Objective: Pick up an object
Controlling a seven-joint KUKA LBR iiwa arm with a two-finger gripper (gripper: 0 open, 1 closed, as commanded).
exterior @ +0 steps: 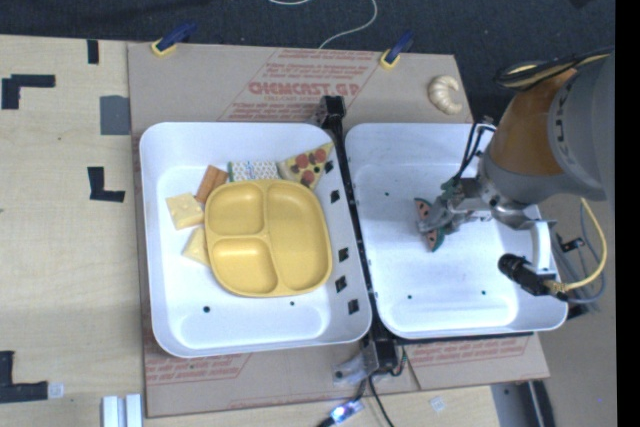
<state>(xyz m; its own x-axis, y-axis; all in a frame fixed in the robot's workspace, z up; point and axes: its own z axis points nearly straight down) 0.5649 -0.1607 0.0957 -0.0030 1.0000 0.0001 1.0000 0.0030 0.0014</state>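
Observation:
My gripper (436, 221) is low over the left middle of the right bin (400, 300), reaching in from the right on the grey arm with its orange band (525, 130). A small brown and reddish object (427, 214) lies right at the gripper's tip, touching or nearly touching it; whether it is held is too small to tell. In the left bin (165, 305), a yellow divided plate (268, 237) lies with several small flat items around its upper left rim: a pale yellow square (184, 211), an orange-brown strip (210, 183) and a pizza-like slice (310, 163).
A black divider (345, 215) runs between the two bins. A beige lump (447, 93) rests on the cardboard behind the right bin. Blue clips (175, 37) (397, 45) hold the cardboard's back edge, and a white cable (320, 0) loops behind it.

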